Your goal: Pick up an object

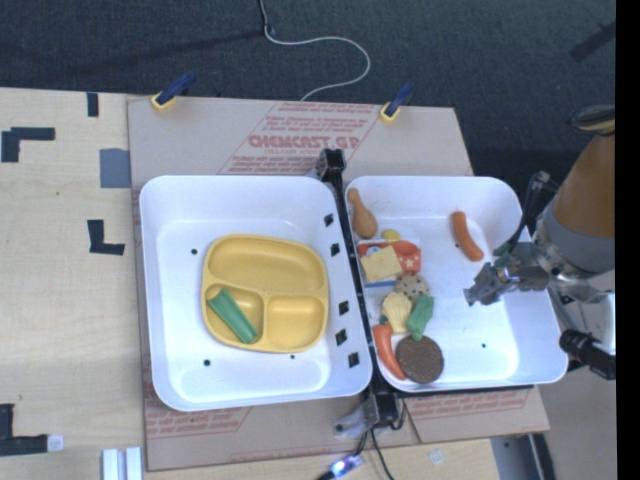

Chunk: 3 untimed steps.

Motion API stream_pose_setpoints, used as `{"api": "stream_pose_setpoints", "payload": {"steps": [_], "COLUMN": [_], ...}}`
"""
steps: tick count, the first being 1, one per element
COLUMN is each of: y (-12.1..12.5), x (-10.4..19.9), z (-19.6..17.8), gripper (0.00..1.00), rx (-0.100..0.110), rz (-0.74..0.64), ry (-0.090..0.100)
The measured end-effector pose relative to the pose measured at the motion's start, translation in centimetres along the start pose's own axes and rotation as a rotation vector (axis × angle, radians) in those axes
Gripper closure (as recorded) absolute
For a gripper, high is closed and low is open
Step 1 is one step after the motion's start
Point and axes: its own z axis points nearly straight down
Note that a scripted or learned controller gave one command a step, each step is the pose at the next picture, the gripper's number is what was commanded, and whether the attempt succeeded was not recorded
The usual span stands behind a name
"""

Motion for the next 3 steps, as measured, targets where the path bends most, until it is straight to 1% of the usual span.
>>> {"api": "stream_pose_setpoints", "payload": {"steps": [2,3], "y": [2.9,3.5], "x": [11.0,16.9], "z": [-0.5,-1.1], "gripper": [1.00,1.00], "rx": [-0.001,-0.001], "rz": [-0.002,-0.002], "ry": [0.000,-0.001]}}
